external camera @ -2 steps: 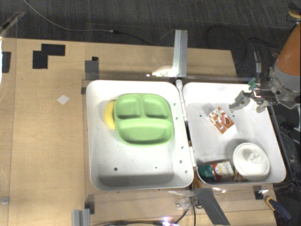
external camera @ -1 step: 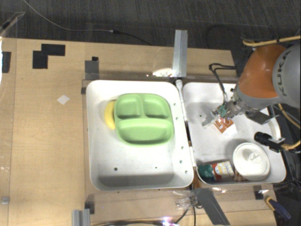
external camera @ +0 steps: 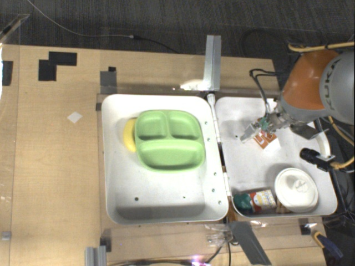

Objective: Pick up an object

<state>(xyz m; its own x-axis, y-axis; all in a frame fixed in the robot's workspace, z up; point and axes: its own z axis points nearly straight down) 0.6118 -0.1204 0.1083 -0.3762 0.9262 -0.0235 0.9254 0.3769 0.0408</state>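
Observation:
My gripper (external camera: 250, 132) hangs over the upper middle of the right bin (external camera: 238, 165), on the grey arm with its orange band (external camera: 304, 87) reaching in from the right. A small orange-red packet (external camera: 265, 141) lies just below and right of the gripper tip, partly hidden by it; I cannot tell whether they touch. A white round bowl (external camera: 297, 188) sits at the bin's lower right. A small bottle with a green cap (external camera: 255, 201) lies on its side along the bin's front wall.
The left bin (external camera: 119, 193) holds a green divided plate (external camera: 168, 139) with a yellow object (external camera: 128, 136) poking out from under its left edge. A metal post (external camera: 213, 62) stands behind the wall between the bins. Cables run along the right side.

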